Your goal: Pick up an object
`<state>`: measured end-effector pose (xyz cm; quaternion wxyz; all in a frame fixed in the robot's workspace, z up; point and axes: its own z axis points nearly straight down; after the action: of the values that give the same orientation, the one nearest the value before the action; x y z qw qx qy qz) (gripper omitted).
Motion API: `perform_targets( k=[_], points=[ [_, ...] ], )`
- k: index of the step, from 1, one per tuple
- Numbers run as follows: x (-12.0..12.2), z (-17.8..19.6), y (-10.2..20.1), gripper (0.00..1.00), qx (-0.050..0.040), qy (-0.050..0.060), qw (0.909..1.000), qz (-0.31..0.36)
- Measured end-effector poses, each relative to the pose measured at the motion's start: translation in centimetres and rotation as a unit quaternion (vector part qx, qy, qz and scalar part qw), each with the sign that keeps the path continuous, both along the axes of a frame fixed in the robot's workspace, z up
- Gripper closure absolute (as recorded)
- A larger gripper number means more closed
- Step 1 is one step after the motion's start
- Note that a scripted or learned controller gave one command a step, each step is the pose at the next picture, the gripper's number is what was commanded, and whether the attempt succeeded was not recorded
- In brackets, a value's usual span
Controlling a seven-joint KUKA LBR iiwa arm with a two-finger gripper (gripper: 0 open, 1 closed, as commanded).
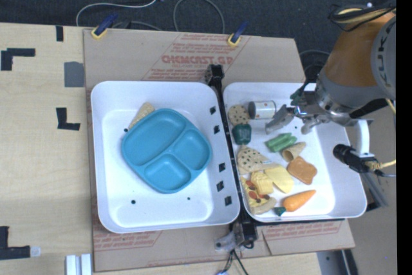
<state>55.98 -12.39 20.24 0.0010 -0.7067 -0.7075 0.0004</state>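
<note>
The right bin (344, 199) holds several toy foods: a silver can (261, 109), a round waffle cookie (237, 114), a dark green cup (242, 133), a green pea pod (281, 142), a brown bread roll (301, 170), an orange carrot (297, 200) and yellow cheese pieces (273, 177). My gripper (288, 128) hangs over the upper middle of this bin, open, its fingers spread just above the pea pod and to the right of the can. Nothing sits between the fingers.
The left bin (106, 138) carries a blue divided plate (167, 148) with a tan cracker (141, 114) tucked under its far edge. A black divider (222, 138) runs between the bins. Cables lie on the dark floor behind the bench.
</note>
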Motion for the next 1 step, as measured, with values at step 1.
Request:
perform_targets(
  k=[1],
  points=[
    [2.4, -11.49, 1.13, 0.0, -0.0023, -0.005, 1.0, 0.001]
  ],
)
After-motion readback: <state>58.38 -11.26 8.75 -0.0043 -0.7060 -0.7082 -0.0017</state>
